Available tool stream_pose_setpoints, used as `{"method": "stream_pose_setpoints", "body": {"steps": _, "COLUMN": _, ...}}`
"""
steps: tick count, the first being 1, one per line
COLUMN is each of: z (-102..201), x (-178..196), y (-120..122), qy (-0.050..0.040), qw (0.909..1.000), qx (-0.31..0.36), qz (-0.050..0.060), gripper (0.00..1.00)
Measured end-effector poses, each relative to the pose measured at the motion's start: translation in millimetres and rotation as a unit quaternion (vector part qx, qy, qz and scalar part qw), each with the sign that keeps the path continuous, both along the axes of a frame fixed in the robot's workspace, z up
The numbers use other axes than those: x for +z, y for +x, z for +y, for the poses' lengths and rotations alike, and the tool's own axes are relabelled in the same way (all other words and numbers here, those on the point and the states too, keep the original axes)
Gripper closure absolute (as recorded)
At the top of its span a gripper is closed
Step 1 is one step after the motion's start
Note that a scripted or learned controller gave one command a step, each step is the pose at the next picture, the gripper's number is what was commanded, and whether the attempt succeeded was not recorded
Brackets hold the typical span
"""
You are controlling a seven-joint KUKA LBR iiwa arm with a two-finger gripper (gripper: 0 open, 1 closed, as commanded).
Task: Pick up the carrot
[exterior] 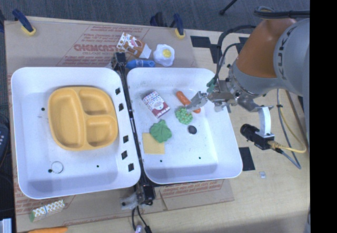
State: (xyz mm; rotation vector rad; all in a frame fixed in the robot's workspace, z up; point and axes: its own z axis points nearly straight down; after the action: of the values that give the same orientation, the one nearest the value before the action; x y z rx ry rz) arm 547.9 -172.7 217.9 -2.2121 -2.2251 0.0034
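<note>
An orange carrot [184,99] lies in the right bin [224,150], in its upper middle part, just above a green broccoli piece [183,116]. My gripper [199,100] reaches in from the right, and its tips sit right at the carrot's right end, low over the bin floor. The carrot's right end is partly hidden behind the grey fingers [196,101]. From this angle it is unclear whether the fingers are around the carrot or beside it.
The right bin also holds a red and white box [156,103], a green leafy piece [160,131], a yellow cheese slice [153,144] and a small dark item [192,129]. A yellow divided plate [83,117] lies in the left bin [26,174]. Toy foods [164,55] sit behind the bins.
</note>
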Motion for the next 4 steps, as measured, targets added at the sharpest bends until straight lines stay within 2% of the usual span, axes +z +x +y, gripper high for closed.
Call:
{"method": "stream_pose_setpoints", "body": {"steps": 1, "z": 75.9, "x": -106.1, "y": 57.3, "qy": 0.0001, "qw": 0.9977, "qx": -0.068, "qz": 0.001, "gripper": 0.0}}
{"method": "stream_pose_setpoints", "body": {"steps": 2, "z": 76.0, "x": -95.5, "y": 57.8, "qy": 0.0005, "qw": 0.9978, "qx": -0.067, "qz": 0.002, "gripper": 1.0}}
{"method": "stream_pose_setpoints", "body": {"steps": 3, "z": 22.8, "x": 0.8, "y": -8.2, "qy": -0.0013, "qw": 0.9849, "qx": -0.173, "qz": 0.0, "gripper": 1.0}}
{"method": "stream_pose_setpoints", "body": {"steps": 4, "z": 23.0, "x": 0.6, "y": -8.3, "qy": -0.0012, "qw": 0.985, "qx": -0.173, "qz": 0.0, "gripper": 0.0}}
